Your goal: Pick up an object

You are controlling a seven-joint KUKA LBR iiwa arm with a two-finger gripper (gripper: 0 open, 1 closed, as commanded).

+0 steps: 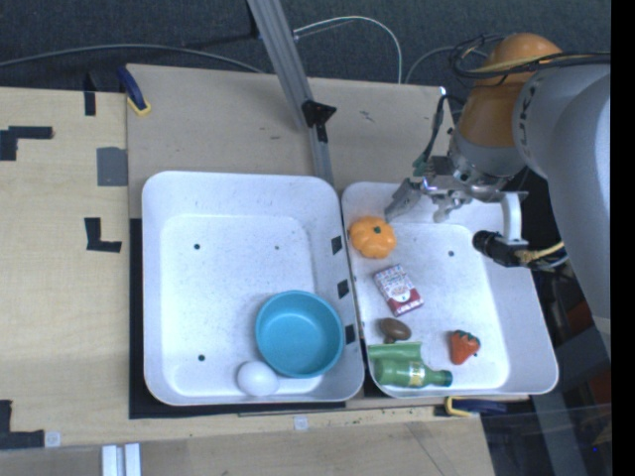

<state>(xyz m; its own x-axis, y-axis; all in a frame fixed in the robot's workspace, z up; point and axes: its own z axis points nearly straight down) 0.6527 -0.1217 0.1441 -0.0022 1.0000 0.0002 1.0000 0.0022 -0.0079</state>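
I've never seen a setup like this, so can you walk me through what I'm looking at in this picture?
One camera looks down at a slant on a bench with two shallow white bins. The grey robot arm with an orange band reaches in from the right; its two-finger gripper hangs above the far edge of the right bin, with nothing seen between its fingers. That bin has a small orange pumpkin, a red-and-white carton, a brown oval piece, a green bottle and a red strawberry. The left bin has a blue bowl and a white ball.
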